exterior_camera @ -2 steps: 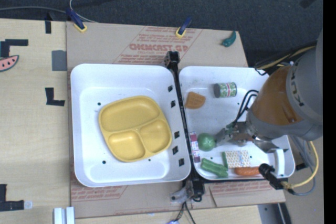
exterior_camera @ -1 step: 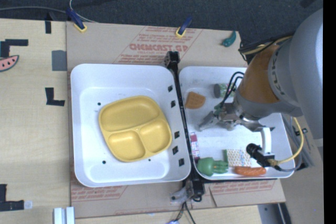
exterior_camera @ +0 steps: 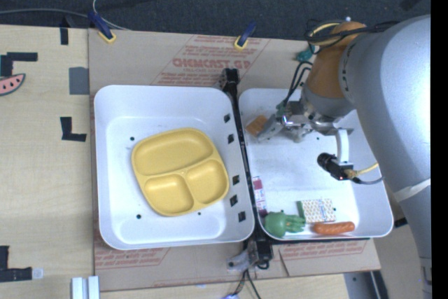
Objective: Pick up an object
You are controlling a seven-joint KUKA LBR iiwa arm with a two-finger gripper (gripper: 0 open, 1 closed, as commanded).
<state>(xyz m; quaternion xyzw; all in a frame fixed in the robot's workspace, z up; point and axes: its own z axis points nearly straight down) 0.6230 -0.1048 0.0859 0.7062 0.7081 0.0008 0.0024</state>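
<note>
Nearest, along the right bin's (exterior_camera: 378, 217) front edge, lie a green toy (exterior_camera: 282, 223), a speckled packet (exterior_camera: 318, 209) and an orange carrot (exterior_camera: 333, 227). Farther back, the gripper (exterior_camera: 269, 128) hangs beside a small brown piece (exterior_camera: 255, 124); its finger state cannot be told. Leftward, a yellow divided plate (exterior_camera: 180, 170) fills the left bin (exterior_camera: 112, 150).

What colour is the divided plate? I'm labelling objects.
Yellow; the divided plate shows clearly in the camera view.
</note>
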